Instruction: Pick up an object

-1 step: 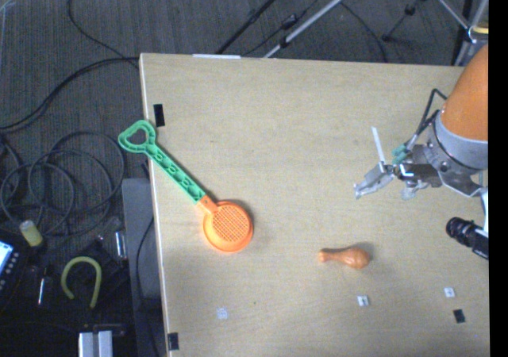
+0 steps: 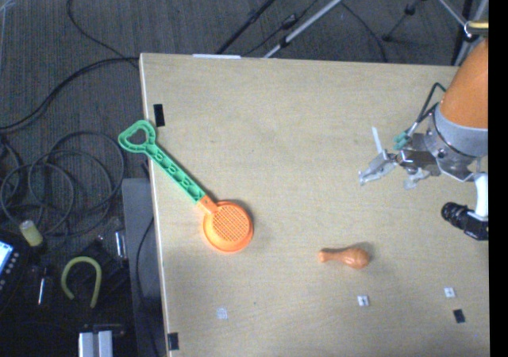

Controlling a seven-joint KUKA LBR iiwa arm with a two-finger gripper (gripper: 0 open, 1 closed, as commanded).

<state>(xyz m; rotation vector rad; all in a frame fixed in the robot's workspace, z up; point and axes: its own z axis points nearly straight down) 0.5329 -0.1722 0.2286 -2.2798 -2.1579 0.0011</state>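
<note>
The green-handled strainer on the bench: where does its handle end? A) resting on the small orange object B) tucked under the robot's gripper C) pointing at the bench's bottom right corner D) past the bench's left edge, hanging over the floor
D: the strainer lies with its orange mesh head on the bench, while the looped green handle tip sticks out past the left edge, far from the gripper.

We see the arm (image 2: pixel 468 101) reaching in from the right, wrist low, gripper (image 2: pixel 375 159) pointing left with fingers spread, gripping nothing.
</note>
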